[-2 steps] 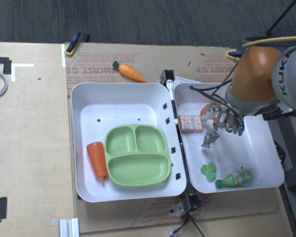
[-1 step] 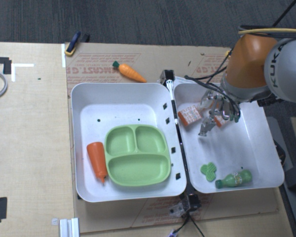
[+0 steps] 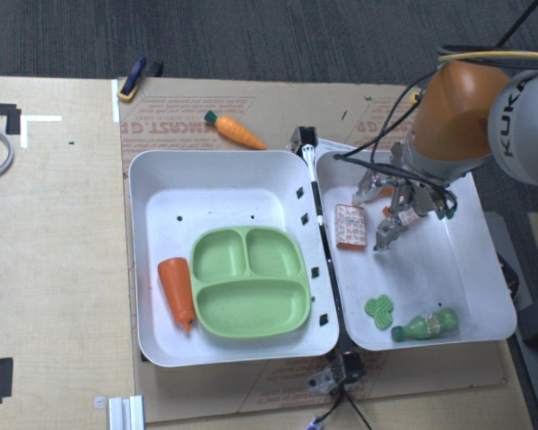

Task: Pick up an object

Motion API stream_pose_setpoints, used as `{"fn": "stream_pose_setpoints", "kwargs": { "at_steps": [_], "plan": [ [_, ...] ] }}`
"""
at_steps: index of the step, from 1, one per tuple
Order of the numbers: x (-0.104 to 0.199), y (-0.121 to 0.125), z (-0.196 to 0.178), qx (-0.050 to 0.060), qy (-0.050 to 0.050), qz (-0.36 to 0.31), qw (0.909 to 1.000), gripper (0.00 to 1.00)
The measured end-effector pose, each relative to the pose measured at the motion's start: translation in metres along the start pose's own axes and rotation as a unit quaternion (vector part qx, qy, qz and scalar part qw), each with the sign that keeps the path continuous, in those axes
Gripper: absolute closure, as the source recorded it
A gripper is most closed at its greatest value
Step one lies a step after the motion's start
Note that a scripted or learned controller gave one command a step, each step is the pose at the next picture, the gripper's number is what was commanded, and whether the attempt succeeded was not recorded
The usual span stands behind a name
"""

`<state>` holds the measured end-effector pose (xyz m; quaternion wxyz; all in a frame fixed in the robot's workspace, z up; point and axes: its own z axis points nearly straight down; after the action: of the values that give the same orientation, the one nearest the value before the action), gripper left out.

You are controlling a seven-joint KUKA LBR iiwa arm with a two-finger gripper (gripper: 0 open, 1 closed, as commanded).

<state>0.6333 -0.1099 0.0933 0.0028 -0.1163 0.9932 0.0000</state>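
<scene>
- Landmark: the small flat pink-and-white rectangular packet (image 3: pixel 350 226) lies on the floor of the right-hand shallow white plastic bin (image 3: pixel 484 240), close to the divider between the two bins.
- Pincer position: the pincer (image 3: pixel 390 231) hangs just right of the packet, low over the bin floor, with the grey arm and its orange band (image 3: pixel 457 106) up and to the right of the packet.
- Pincer state: the two fingers stand apart, released, and nothing lies between them.
- Other candidates in the same bin: a small green leafy toy piece (image 3: pixel 378 308) sits below the packet, and a green plastic bottle (image 3: pixel 426 325) lies on its side further below and to the right of the packet.
- Left of the packet, across the divider: a green three-compartment plastic plate (image 3: pixel 249 281) with an orange carrot-shaped toy (image 3: pixel 176 289) just beside its left edge, both in the left-hand white bin (image 3: pixel 152 186).
- Above and left of the packet, on the tabletop (image 3: pixel 54 267) outside the bins: a second orange toy carrot with a green top (image 3: pixel 236 131).
- Step in hand (judgement): approach; no object is secured yet, and the packet is the nearest target.
- Next move (judgement): shift the pincer left until the fingers straddle the packet, descend to the floor, then clench. The packet is thin and flat, so the fingers must reach its edges or they may slide over it.
</scene>
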Motion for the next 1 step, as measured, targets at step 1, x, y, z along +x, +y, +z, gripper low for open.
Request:
{"fn": "stream_pose_setpoints", "kwargs": {
  "at_steps": [1],
  "plan": [
    [-0.0012,-0.0001,-0.0105,0.0,-0.003,0.003,1.0,1.0]
  ]
}}
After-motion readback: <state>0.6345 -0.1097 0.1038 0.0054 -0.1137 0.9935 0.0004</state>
